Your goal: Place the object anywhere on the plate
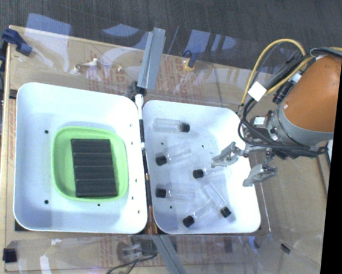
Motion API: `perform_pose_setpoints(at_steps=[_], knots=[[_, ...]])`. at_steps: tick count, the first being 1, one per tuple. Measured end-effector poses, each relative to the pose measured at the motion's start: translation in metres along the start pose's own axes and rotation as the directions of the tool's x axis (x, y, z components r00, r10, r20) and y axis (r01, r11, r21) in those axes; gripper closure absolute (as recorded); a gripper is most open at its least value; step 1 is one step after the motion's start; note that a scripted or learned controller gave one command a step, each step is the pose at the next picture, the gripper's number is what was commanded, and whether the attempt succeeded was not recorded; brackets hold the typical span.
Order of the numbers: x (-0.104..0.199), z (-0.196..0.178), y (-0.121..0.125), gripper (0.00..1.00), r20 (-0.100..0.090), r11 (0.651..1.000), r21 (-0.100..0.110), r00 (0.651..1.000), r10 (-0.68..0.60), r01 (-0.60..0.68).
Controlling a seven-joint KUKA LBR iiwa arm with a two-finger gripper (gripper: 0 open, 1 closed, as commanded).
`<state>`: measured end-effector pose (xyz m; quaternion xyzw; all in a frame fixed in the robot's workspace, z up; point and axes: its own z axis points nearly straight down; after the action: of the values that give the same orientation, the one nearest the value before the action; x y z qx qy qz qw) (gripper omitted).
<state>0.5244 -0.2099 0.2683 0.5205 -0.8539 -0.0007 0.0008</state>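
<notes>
Camera view: clear vials with black caps (171, 126) lie scattered across the right bin (244, 223), none on the green plate (59, 179). That plate sits in the left bin (35, 104) and carries a dark ribbed block (93, 168). My end effector (245, 165) hovers over the right bin's right edge, fingers spread apart, gripping nothing

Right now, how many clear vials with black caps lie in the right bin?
6: top, left, centre, lower left, bottom, lower right. Clear glass is faint; one may be missed.
</notes>
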Motion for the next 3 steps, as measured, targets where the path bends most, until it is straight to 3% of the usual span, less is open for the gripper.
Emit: perform_pose_setpoints(at_steps=[1,3], knots=[[0.0122,-0.0708,0.0232,0.0,0.0,0.997,0.005,0.997,0.08,-0.08],[0.0133,-0.0797,0.0238,0.0,0.002,0.971,0.007,0.971,0.241,-0.241]])
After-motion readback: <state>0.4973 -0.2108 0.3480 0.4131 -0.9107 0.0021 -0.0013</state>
